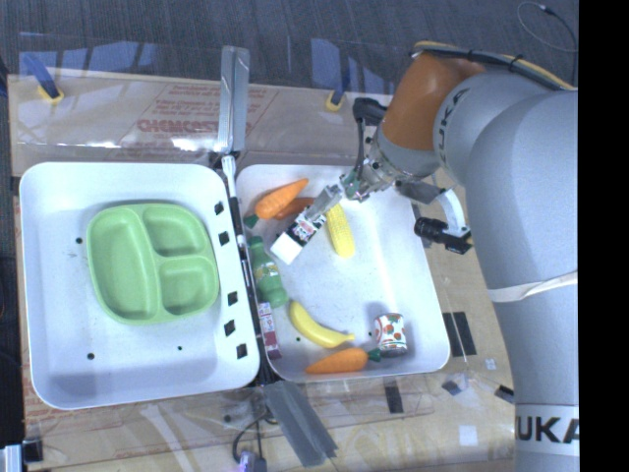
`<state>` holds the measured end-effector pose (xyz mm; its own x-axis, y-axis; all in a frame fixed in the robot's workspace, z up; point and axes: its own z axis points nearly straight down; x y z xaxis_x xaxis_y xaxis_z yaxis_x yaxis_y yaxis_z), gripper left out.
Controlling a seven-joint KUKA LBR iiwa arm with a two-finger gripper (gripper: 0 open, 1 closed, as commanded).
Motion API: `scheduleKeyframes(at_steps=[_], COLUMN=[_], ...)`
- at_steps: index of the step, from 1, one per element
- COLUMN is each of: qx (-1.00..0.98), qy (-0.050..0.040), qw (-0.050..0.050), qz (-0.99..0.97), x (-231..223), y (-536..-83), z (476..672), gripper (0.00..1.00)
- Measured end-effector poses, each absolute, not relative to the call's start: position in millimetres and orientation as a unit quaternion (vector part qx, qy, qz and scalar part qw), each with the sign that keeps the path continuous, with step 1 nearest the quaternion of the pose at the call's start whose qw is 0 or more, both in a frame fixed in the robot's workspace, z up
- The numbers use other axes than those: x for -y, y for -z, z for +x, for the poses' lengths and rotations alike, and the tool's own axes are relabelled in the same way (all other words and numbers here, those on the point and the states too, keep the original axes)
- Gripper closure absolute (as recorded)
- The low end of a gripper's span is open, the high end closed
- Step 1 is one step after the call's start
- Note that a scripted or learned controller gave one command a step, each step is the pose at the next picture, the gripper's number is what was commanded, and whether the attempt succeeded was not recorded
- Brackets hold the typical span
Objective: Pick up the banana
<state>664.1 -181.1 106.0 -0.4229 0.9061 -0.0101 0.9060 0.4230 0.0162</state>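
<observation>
The yellow banana (316, 327) lies near the front of the right bin (418, 293), curved, with an orange carrot (337, 361) just in front of it. My gripper (352, 186) hangs over the far part of that bin, well behind the banana and apart from it. It sits just above the top end of a yellow corn cob (340, 231). Nothing shows held in it.
A second carrot (280, 199) lies at the bin's back left. A long dark-and-white bottle (300, 232) slants beside the corn. A green bottle (265, 273) lies along the left wall, and a small patterned cup (390, 333) at the front right. The left bin holds a green divided tray (152, 262).
</observation>
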Motion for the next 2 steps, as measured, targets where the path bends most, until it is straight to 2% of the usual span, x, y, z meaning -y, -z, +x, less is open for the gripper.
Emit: scheduleKeyframes(at_steps=[2], qx=[-0.833], qy=[-0.0022], qw=[0.010], qz=[0.553], x=[175.6], y=[-106.0], z=[662.7], gripper=[0.00])
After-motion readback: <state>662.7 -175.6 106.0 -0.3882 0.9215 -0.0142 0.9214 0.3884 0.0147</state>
